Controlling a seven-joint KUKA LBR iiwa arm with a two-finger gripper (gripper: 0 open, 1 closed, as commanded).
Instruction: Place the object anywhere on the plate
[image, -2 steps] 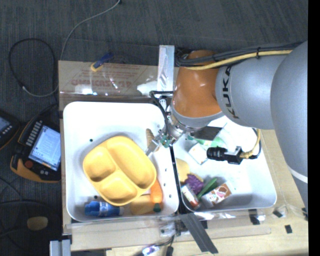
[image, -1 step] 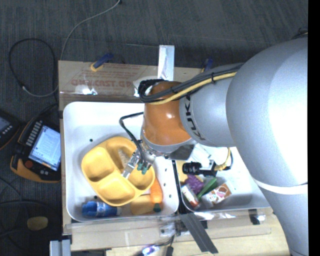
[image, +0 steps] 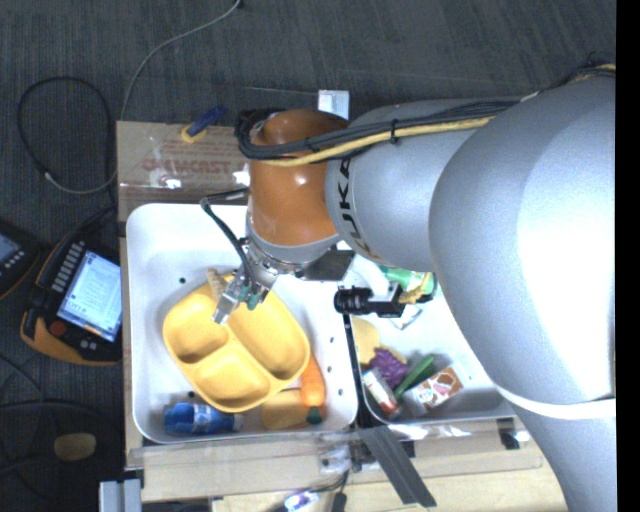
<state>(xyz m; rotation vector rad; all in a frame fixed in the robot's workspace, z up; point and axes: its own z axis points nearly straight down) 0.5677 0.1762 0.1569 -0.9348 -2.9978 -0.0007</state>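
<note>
Found the gripper (image: 238, 298) low over the yellow plate (image: 200, 335), at the plate's far rim, where the small left compartment met the large right one. Could not tell whether the jaws stood apart or together, as they were seen from above against the yellow and too small to read. Could not tell either which loose piece counted as the object.

Found the plate inside the left bin (image: 140, 300), filling most of its middle. Three compartments, with its long axis on a slant from the bin's far left down toward the near right.

Noted a carrot (image: 312, 385) touching the plate's near-right rim, hard against the wall between the bins. Its long axis ran almost straight from far to near, the green stub at the near end and the orange body pointing away toward the arm (image: 295, 190). Noted a pale yellow block (image: 283, 410) just beside the carrot, tucked under the plate's near edge. Saw a blue item (image: 195, 418) lying lengthwise along the near wall, left of the block. Glimpsed a tan scrap (image: 215, 278) at the plate's far edge, just left of the gripper.

Saw purple grapes (image: 390, 368) and a red-labelled pack (image: 440, 388) among the clutter in the right bin (image: 480, 400).
</note>
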